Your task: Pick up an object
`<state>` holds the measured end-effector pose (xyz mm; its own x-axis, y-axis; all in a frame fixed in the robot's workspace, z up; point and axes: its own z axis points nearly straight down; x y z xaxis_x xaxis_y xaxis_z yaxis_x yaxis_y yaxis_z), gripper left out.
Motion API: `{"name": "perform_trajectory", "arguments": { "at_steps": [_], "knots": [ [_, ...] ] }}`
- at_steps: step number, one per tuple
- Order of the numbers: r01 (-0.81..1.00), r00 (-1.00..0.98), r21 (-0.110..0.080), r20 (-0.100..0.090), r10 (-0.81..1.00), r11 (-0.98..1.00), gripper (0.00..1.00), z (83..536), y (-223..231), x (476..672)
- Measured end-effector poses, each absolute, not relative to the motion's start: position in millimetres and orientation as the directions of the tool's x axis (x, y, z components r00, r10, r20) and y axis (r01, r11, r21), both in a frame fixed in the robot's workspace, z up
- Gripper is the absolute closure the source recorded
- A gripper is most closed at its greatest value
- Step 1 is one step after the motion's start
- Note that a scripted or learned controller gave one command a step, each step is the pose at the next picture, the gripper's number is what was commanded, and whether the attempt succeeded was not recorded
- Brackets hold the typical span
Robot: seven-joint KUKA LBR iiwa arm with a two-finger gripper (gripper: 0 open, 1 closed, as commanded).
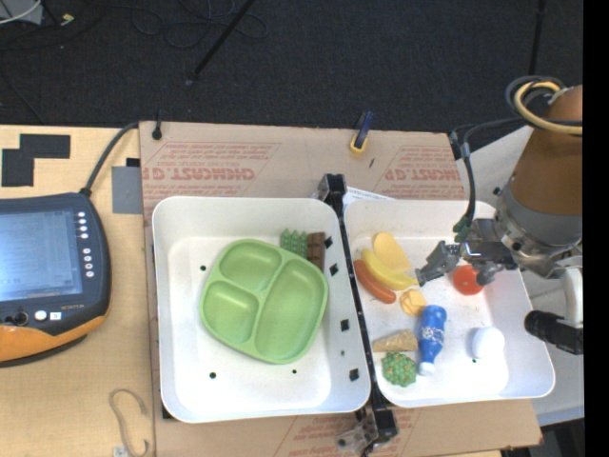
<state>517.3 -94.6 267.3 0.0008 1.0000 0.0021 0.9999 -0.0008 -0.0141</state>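
My gripper (464, 267) hangs over the right bin (533, 374), near its back right part, with the fingers (436, 262) spread open. A small red round thing (466, 280) lies right beneath, between the fingers but not clamped. To its left lie a yellow banana-like piece (387, 258), a red sausage (374, 282) and a small orange piece (412, 302). Nearer the front are a blue bottle (431, 332), a tan wedge (396, 342), a green broccoli (400, 368) and a white ball (486, 342).
The left bin (176, 350) holds a green divided plate (264, 299), with a green block (294, 242) and a brown block (317, 248) behind it. A tablet (48, 265) lies at the far left of the bench. A black divider (344, 293) runs between the bins.
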Motion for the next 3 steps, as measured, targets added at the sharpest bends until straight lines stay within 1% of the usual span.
{"name": "perform_trajectory", "arguments": {
  "at_steps": [1, 2, 3],
  "knots": [
    [1.000, -0.001, -0.004, 0.001, 1.000, 0.001, 0.00, 272, -95, 519.0],
    [1.000, 0.000, -0.009, 0.002, 1.000, 0.000, 0.00, 213, -100, 512.7],
    [1.000, -0.001, -0.009, 0.002, 1.000, 0.001, 0.00, 168, -100, 514.5]
  ]
}}
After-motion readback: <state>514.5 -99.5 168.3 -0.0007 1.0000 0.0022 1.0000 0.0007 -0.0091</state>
